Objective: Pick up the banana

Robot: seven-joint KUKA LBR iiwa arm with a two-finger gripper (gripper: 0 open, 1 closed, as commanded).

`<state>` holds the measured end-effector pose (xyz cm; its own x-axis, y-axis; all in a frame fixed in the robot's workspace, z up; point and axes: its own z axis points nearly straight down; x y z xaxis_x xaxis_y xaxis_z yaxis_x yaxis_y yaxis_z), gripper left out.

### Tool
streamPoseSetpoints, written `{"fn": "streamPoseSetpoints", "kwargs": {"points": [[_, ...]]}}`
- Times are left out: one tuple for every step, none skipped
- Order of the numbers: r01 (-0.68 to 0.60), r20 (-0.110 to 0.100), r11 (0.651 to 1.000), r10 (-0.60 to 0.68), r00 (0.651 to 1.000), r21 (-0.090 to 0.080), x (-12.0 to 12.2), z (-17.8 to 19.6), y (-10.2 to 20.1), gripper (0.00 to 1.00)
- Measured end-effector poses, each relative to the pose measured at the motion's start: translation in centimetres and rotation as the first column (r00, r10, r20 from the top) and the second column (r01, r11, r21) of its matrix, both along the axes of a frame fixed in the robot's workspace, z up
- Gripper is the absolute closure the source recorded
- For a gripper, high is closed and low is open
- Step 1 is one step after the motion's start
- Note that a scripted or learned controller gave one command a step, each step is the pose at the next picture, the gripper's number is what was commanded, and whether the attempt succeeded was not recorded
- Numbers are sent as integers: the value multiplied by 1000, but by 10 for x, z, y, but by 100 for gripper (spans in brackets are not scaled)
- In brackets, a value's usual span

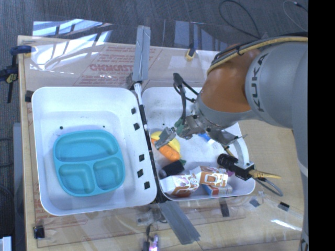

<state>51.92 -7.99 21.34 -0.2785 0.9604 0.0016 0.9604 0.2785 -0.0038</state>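
The banana (156,137) is yellow and lies in the right bin (157,99), close to that bin's left wall. Only parts of it show, one bit left of the gripper and another yellow bit just below it. My gripper (171,133) hangs low over the banana's middle and hides most of it. I cannot tell whether it touches the fruit. The grey arm with its orange band (226,90) reaches in from the right and covers the bin's far right part.
An orange piece (168,152) and a black object (173,168) lie just in front of the banana. Two printed cartons (199,181) rest along the right bin's near wall. A small blue item (204,137) peeks out under the wrist. The left bin (44,106) holds a light-blue divided tray (88,161).
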Motion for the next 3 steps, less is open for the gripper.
{"fn": "streamPoseSetpoints", "kwargs": {"points": [[208, 5, 978, -208, 978, -2, -10, 57, -1, 0], [161, 1, 987, -161, 987, -3, 28, -56, -16, 0], [157, 15, 988, -156, 988, -1, 31, -76, -26, 0]]}}
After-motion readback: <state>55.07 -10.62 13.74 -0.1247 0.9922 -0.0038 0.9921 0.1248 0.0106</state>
